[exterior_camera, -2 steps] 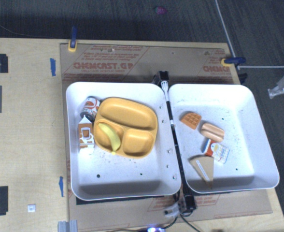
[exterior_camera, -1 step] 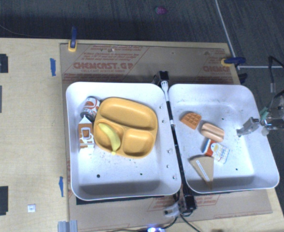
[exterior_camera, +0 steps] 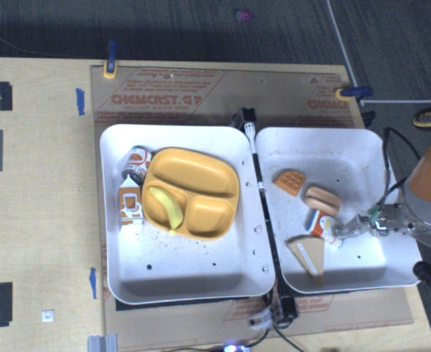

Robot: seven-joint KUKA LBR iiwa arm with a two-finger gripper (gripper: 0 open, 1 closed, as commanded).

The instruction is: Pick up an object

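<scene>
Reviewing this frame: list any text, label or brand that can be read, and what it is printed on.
"CHEMCAST GP": red print, upside down, on the brown protective sheet behind the bins.
More red print on the same sheet at its right corner: too blurred to read.
Can and small carton in the left bin: labels too small to read.

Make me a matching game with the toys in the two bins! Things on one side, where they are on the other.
Things:
1. banana
2. waffle
3. can
4. gripper

Places:
A. right bin's far left part
B. left bin's far left corner, beside the tray
C. right bin, near its right wall
D. in the yellow tray

Pairs: 1-D, 2-A, 3-B, 4-C
</scene>
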